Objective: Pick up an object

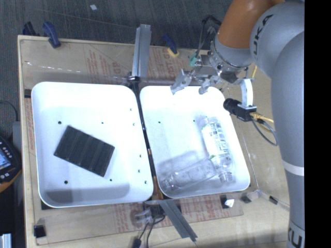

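Observation:
My gripper (191, 86) hangs above the back rim of the right bin (170, 138), fingers spread open and nothing between them. In that bin lie two clear plastic bottles: one (216, 138) with a white label along the right side, the other (189, 173) lying crosswise near the front. Both bottles are well in front of the gripper. A dark ribbed rectangular pad (84, 150) lies flat in the left bin (46, 107).
A metal bar (140, 50) runs back from the seam between the bins. Blue clamps (51, 35) sit at the bench's back edge. A black cable connector (238, 109) hangs off the wrist over the right bin's right rim.

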### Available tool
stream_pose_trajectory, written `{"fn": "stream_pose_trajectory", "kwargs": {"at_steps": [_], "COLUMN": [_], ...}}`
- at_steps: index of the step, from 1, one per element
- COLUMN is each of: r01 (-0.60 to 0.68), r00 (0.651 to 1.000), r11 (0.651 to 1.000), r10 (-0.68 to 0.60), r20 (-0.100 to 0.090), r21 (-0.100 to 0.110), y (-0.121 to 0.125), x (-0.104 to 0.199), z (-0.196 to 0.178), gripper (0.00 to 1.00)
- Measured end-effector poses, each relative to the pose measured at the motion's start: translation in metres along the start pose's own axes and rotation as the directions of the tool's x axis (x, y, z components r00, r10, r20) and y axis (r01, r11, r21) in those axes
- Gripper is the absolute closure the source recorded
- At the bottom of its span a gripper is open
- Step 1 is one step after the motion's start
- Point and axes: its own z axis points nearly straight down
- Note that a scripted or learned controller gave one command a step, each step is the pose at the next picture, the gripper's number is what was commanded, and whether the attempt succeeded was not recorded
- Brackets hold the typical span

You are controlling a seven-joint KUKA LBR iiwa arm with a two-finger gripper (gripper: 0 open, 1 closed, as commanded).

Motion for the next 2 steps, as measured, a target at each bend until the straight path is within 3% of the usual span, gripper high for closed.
{"fn": "stream_pose_trajectory", "kwargs": {"at_steps": [1, 2], "r01": [-0.055, -0.033], "r00": [0.998, 0.999], "r11": [0.998, 0.999], "r10": [0.055, 0.033], "r20": [0.001, 0.002], "r21": [-0.001, -0.003], "y": [-0.062, -0.032], "x": [-0.059, -0.071], "z": [0.029, 0.054], "gripper": [0.00, 0.00]}}
